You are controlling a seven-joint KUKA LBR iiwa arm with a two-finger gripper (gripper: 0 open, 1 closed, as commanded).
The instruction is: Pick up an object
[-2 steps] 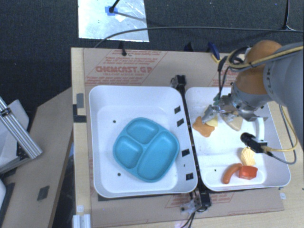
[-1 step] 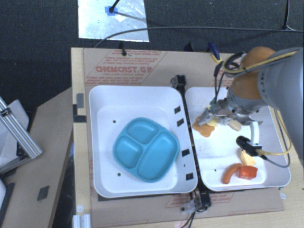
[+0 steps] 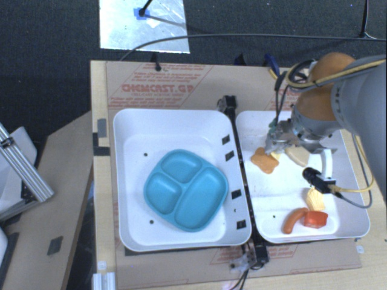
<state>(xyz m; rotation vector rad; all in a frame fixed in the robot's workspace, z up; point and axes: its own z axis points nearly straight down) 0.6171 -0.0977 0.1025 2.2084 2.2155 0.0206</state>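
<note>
The pincer [image 3: 277, 142] hangs low in the right bin [image 3: 344, 231], in the right half of the frame; whether it is spread or pressed together cannot be told. Touching its tip from below and slightly left lies an orange piece [image 3: 265, 161]. A pale beige piece [image 3: 296, 156] lies just right of it, partly under the wrist. Lower in the same bin are a yellow piece [image 3: 315, 199], a red piece [image 3: 315, 220] and an orange sausage shape [image 3: 292, 220], well apart from the pincer. The left bin [image 3: 130, 138] holds a blue divided plate [image 3: 185, 189]. Both bins sit on the surface [image 3: 115, 89].
</note>
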